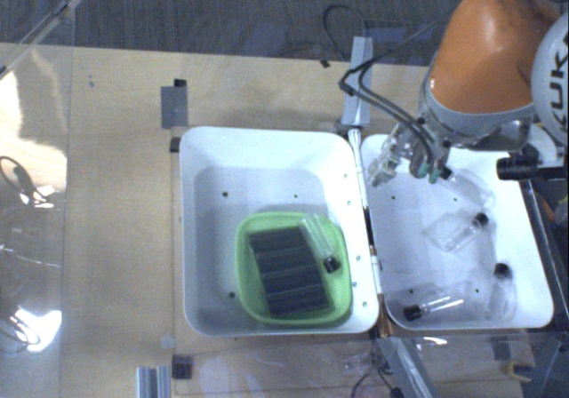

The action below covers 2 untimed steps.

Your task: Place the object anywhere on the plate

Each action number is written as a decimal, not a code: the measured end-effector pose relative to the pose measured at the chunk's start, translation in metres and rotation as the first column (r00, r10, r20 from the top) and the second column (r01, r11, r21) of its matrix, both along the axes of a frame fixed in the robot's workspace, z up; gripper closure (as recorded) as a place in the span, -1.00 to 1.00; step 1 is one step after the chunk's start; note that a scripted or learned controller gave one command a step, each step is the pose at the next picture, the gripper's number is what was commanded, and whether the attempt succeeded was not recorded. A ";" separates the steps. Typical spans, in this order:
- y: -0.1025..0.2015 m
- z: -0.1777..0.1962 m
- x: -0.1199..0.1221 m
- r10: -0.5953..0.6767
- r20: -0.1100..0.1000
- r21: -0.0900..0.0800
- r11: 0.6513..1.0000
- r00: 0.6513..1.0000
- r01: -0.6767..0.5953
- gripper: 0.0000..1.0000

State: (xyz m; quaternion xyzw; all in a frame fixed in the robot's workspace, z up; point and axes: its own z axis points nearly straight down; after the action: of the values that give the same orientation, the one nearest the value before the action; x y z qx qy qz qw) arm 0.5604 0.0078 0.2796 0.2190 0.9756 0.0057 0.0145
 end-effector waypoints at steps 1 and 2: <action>0.000 0.000 0.000 0.000 0.000 0.000 1.000 1.000 0.000 -1.00; 0.001 0.013 0.002 0.001 0.011 0.002 1.000 1.000 -0.001 1.00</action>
State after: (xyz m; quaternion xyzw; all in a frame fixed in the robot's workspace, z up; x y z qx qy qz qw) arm 0.5629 0.0091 0.2923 0.2183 0.9757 0.0078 0.0196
